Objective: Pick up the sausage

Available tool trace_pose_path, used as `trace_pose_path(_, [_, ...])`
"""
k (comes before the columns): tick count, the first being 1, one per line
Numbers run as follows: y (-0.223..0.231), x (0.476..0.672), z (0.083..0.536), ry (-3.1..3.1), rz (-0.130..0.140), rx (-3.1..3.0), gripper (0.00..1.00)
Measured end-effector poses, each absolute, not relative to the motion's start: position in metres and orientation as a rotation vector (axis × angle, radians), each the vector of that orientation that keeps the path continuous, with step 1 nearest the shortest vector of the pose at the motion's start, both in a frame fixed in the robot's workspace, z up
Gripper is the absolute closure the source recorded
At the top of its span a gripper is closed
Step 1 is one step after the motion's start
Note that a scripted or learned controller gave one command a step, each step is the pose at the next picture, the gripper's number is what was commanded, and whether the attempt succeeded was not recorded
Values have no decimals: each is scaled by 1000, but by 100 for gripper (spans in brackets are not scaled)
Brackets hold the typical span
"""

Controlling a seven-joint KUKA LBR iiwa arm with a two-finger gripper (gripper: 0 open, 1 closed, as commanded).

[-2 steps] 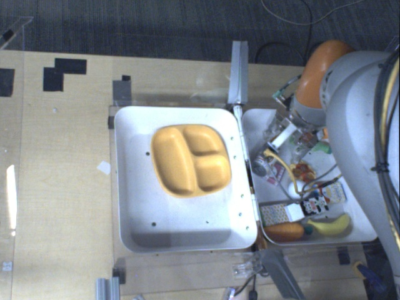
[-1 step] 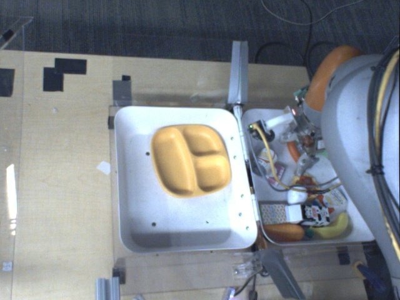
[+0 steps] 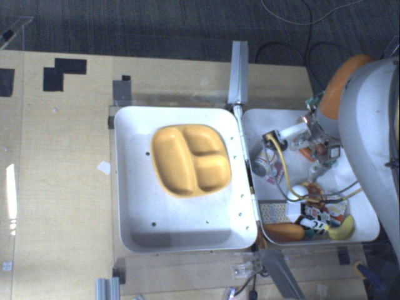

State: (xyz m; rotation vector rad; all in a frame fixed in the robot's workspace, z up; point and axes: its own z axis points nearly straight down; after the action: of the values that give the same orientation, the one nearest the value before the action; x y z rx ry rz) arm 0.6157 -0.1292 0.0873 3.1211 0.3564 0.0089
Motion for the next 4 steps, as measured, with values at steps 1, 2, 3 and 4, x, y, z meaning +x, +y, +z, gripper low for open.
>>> trace_pose_path(1, [-146, 627, 138, 325, 7, 3125, 0])
trace_pose_path(2, [-160, 660, 86, 327, 6, 3124, 0])
trace_pose_path(3, [-157, 663, 99, 342, 11, 3123, 100])
trace_pose_path(4, [-48, 624, 186, 322, 9, 3127, 100])
